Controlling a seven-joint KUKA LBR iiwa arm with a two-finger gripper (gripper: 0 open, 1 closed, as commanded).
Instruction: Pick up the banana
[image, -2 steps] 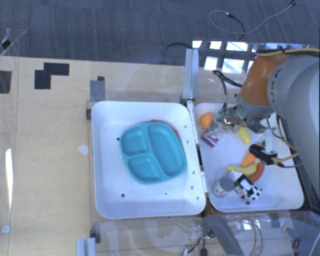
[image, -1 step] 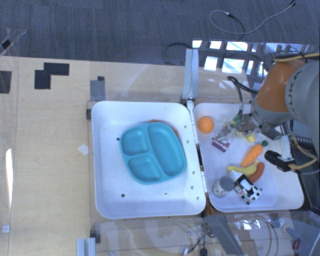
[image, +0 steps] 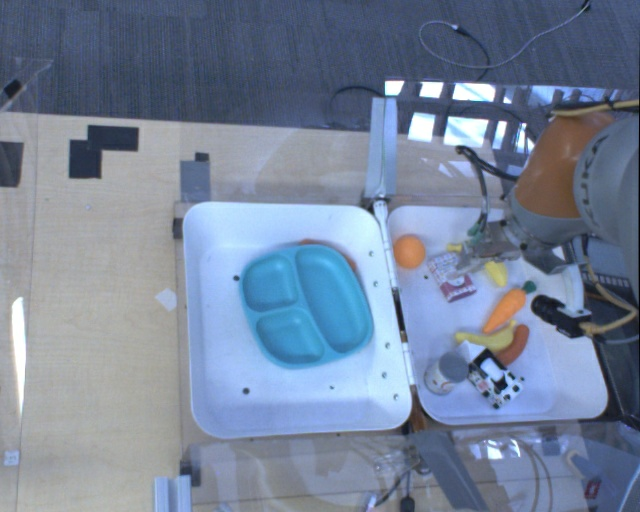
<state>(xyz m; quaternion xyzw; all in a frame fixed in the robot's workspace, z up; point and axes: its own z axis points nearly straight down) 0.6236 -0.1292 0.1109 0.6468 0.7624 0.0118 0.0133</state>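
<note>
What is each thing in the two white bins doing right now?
Blue plate: lying flat in the left bin, nothing visible on it.
Orange ball: resting at the right bin's back left.
Carrot: lying tilted.
Banana: lying beside the carrot, untouched.
Can: lying on its side.
Gripper: over the right bin's back, away from the banana.

End effector (image: 487, 243) sits low in right bin (image: 590, 395) nr orange ball (image: 408, 251) & carrot (image: 505, 308), banana (image: 482, 339) just below carrot, blue divided plate (image: 305, 304) in left bin (image: 215, 395).
</note>
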